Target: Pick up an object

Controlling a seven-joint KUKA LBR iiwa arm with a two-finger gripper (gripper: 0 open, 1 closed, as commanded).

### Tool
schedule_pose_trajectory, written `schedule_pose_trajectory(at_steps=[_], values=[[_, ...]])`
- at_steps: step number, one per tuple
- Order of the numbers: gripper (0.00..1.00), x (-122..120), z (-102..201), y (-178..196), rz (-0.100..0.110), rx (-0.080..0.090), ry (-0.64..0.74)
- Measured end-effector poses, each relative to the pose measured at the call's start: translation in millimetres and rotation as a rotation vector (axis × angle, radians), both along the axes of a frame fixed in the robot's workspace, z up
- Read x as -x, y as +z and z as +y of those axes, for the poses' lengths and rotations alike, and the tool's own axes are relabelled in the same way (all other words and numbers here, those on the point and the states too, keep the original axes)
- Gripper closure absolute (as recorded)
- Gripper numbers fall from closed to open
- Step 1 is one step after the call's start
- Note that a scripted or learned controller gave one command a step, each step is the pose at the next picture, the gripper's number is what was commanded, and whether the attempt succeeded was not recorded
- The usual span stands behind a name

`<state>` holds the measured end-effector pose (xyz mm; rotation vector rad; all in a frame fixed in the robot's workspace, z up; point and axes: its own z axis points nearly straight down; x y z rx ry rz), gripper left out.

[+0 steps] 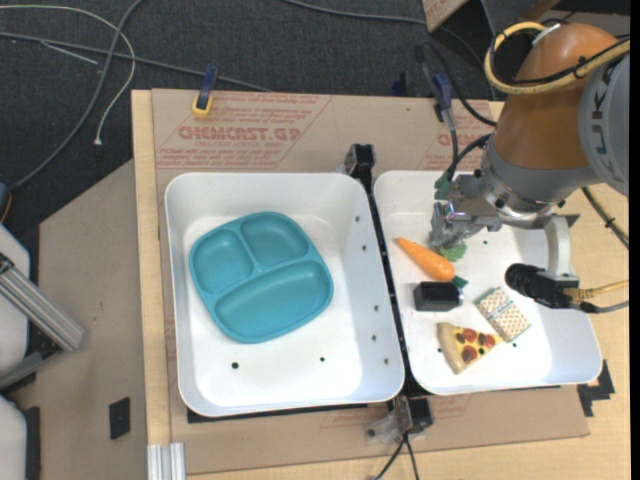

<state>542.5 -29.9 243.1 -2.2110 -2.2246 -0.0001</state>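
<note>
In the right bin [560, 363] lie an orange carrot [425, 258] with a green end, a small black block [436, 295], a pizza slice toy [466, 346] and a patterned wrapped packet [503, 314]. My gripper [447, 232] hangs low over the bin's upper middle, just above and right of the carrot's middle. Nothing shows between its fingers. The left bin [200, 198] holds a blue divided plate [262, 275].
A black divider clamp [360, 158] sits between the bins at the back. A black cylindrical part [535, 284] of the arm hangs over the right bin's right side. Cables [100, 48] run across the dark floor behind the cardboard-covered bench [250, 128].
</note>
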Motion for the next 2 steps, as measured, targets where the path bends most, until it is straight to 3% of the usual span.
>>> schedule_pose_trajectory(at_steps=[2], values=[[1.00,17.3,106.9,4.0,-0.003,0.001,0.001]])
